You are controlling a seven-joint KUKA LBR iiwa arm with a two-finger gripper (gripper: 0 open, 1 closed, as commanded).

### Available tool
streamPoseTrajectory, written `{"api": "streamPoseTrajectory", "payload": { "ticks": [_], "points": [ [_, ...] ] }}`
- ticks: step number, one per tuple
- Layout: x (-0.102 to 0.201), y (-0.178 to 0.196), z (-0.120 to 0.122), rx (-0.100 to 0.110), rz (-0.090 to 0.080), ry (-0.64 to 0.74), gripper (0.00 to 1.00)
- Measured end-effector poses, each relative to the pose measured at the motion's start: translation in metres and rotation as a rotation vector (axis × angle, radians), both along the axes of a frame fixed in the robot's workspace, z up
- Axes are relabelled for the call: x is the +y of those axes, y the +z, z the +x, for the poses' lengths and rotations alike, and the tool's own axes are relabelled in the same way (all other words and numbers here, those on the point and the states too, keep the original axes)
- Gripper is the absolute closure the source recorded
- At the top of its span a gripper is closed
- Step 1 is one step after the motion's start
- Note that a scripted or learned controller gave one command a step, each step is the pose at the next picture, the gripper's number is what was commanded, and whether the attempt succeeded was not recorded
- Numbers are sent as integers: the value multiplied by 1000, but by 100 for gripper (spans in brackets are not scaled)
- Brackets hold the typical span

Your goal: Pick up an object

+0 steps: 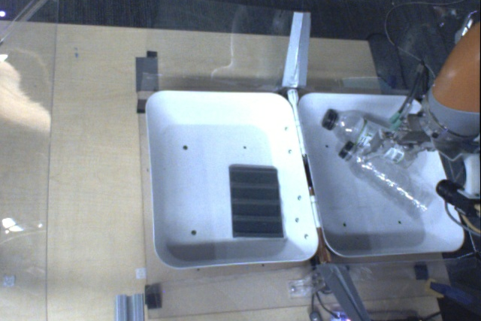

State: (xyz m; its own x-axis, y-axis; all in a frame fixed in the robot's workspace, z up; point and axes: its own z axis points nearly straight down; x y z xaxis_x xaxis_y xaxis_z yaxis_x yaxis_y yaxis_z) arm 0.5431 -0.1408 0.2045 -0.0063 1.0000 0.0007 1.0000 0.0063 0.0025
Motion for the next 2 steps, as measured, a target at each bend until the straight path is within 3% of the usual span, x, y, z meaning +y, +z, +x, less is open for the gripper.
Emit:
{"api": "streamPoseTrajectory", "payload": {
  "ticks": [1,2],
  "points": [
    [-24,-70,75,-37,-10,97,0],
    [-2,-54,56,-13,-3,-32,0]
  ]
}}
